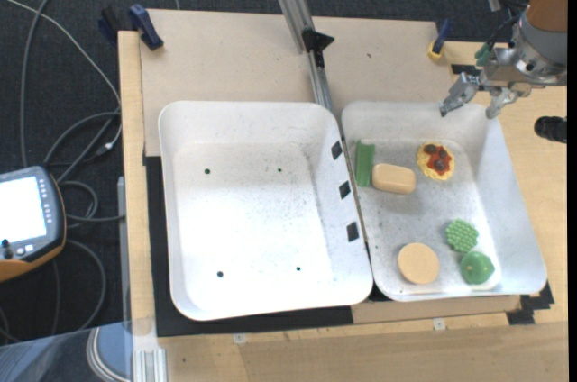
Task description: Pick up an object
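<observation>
a: jaws spread apart with nothing between them; the gripper (471, 103) hangs over the right bin's (505, 191) rim at about one o'clock

b: and going left to right?

a: the left bin (180, 182) comes first, white with dark specks. the right bin sits just beside it at three o'clock. inside it, a green block (363, 164) stands along the wall at ten o'clock, with a tan bar (393, 178) touching it on the right

b: the rest?

a: a tan round disc (418, 263) at six o'clock, a yellow piece with a red top (436, 161) near twelve, a green ridged piece (461, 234) at four, and a green round piece (476, 267) just below it at five

b: how close is the gripper to any of them?

a: nearest the yellow piece, but apart from it, up at its one o'clock
</observation>
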Available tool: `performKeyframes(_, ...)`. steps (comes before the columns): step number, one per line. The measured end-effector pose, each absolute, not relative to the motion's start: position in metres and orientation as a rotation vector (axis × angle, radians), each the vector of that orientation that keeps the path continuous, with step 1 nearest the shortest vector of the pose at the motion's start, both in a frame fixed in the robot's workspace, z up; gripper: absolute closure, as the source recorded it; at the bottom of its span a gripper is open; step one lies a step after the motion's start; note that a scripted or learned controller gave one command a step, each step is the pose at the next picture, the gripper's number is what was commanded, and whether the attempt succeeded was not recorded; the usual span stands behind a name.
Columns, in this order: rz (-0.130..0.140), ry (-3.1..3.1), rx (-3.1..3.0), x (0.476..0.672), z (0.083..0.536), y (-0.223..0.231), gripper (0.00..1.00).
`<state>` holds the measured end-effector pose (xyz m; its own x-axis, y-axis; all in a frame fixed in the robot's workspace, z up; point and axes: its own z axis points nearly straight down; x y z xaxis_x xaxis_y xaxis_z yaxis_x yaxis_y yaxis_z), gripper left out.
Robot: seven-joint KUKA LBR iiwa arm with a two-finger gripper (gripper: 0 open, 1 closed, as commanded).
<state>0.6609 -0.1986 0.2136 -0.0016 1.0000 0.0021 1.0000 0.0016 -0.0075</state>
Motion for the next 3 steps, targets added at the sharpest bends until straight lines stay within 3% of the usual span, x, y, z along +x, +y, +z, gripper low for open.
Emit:
performKeyframes(2,0.006,-2.218,-2.215,0.671,0.100,-0.199,0.00)
performKeyframes(3,0.000,-2.227,-2.220,0.674,0.117,-0.199,1.00)
